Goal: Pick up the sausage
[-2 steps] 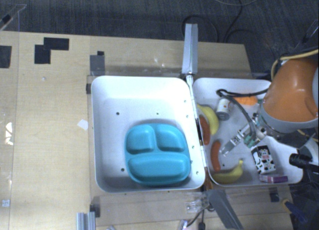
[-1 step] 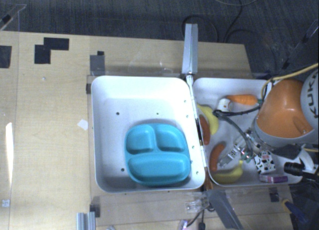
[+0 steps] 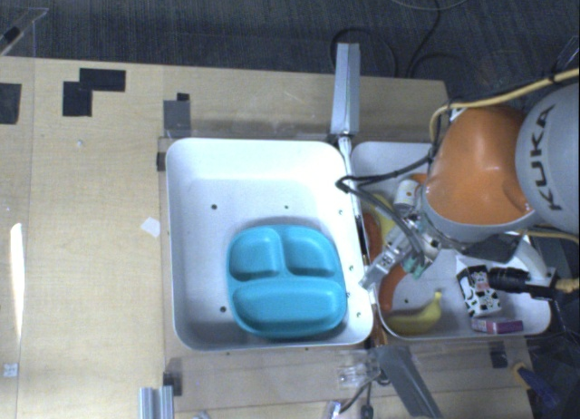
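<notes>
On pale wood tabletop (image 3: 82,227), dark carpet (image 3: 227,9) at 12 o'clock: 2 white bins. Left bin (image 3: 208,181) has 1 blue divided plate (image 3: 285,281). Right bin (image 3: 390,159) has 1 banana (image 3: 419,316) & 1 reddish-brown sausage (image 3: 388,292). Sausage sits just beside claw (image 3: 381,267), at its 6 o'clock. Claw clenched or released: can't tell.

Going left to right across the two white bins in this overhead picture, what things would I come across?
In order: blue divided tray → yellow banana → small purple object.
</notes>
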{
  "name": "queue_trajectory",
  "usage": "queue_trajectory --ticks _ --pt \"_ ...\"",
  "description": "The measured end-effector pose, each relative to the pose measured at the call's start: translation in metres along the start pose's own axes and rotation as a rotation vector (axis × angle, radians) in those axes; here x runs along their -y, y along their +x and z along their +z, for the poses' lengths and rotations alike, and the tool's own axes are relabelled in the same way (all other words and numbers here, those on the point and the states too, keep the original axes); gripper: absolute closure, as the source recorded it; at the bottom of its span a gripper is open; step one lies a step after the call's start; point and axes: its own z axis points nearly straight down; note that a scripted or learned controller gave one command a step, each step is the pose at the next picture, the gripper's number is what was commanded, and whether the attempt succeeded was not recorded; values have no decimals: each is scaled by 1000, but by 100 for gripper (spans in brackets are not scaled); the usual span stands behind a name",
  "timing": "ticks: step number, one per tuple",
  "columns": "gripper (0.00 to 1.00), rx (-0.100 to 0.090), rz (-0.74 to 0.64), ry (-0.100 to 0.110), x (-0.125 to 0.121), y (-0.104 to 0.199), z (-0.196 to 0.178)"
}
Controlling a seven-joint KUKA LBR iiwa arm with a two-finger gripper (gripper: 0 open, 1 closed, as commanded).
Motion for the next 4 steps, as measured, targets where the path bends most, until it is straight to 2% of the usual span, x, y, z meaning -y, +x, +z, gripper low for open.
queue_trajectory --ticks 1,2,3,4 --pt "0 0 -53 1 19 -15 0" --pt "0 2 -358 1 57 -46 0" --pt "0 0 -774 -1 7 -6 0" --pt "0 0 -521 -1 -10 -1 0"
